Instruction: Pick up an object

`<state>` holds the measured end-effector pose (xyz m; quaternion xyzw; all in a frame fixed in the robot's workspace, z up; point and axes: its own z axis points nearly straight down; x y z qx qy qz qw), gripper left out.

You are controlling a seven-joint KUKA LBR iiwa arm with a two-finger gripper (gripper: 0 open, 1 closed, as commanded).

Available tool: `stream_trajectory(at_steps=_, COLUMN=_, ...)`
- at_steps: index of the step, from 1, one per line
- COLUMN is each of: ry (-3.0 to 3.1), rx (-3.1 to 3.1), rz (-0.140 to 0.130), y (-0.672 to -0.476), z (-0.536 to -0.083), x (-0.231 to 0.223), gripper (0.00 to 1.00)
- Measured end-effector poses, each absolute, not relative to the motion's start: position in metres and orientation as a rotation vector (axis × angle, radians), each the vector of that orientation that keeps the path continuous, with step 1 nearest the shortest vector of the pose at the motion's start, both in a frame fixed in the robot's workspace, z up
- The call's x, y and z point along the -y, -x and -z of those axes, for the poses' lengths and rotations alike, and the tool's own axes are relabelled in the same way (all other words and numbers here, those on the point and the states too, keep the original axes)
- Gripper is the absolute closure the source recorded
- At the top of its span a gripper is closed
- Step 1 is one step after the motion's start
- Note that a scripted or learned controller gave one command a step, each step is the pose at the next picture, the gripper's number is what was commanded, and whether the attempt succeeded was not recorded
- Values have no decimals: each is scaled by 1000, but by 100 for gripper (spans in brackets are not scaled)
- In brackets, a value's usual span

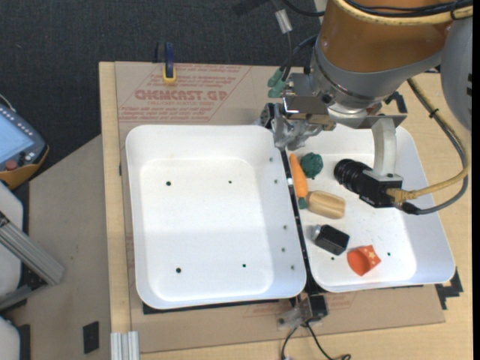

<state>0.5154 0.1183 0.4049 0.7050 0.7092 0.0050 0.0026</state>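
Overhead, the right bin [420, 201] holds five objects. Largest to smallest: a tan wooden cylinder [325, 204], long axis toward four o'clock; an orange carrot [298, 177], running twelve to six; a black block [331, 239]; a red piece [364, 260]; a green lump [311, 163]. Whether the pincer [289, 135] is open or closed cannot be told.

Carrot [298, 178], cylinder [327, 204] and block [330, 238] lie in the right bin [427, 238].

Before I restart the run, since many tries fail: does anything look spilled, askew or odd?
Nothing is spilled or damaged. The carrot, wooden block, black block and red piece all lie inside the right bin.
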Motion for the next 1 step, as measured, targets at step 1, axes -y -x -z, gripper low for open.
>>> stream_trajectory(at_steps=1, ry=-2214, rx=-2226, rz=-7, y=-559, z=-394, x=-183, gripper=100)
